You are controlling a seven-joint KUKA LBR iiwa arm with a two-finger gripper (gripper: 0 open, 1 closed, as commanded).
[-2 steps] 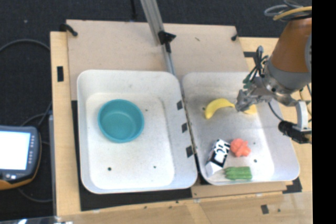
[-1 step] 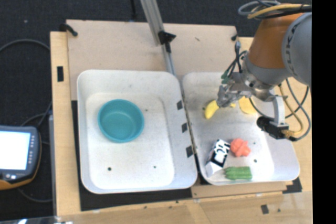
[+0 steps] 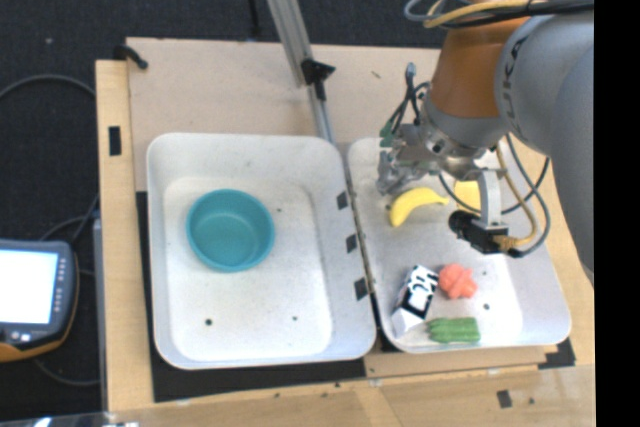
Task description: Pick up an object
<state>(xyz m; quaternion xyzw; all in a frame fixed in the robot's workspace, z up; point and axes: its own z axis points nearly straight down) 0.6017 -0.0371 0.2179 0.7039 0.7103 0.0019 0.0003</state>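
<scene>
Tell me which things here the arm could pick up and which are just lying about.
Pickable, right bin:
yellow banana beside the gripper
orange-pink lumpy toy
green pod-shaped toy
black-and-white block
teal bowl, left bin

Lying about:
handheld screen
metal rail

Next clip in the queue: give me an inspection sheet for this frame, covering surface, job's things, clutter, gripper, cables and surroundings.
Surface: bench bearing two white bins, left bin and right bin, side by side.
Job's things: in the right bin, a yellow banana, a pink-orange lumpy toy, a green object and a black-and-white box.
Clutter: teal bowl in the left bin.
Gripper: gripper low over the right bin's far left corner, just beside the banana; finger state cannot be told.
Cables: loops above the orange band, more hanging by the wrist.
Surroundings: metal rail slanting across the bench, screen at left, dark floor.
</scene>
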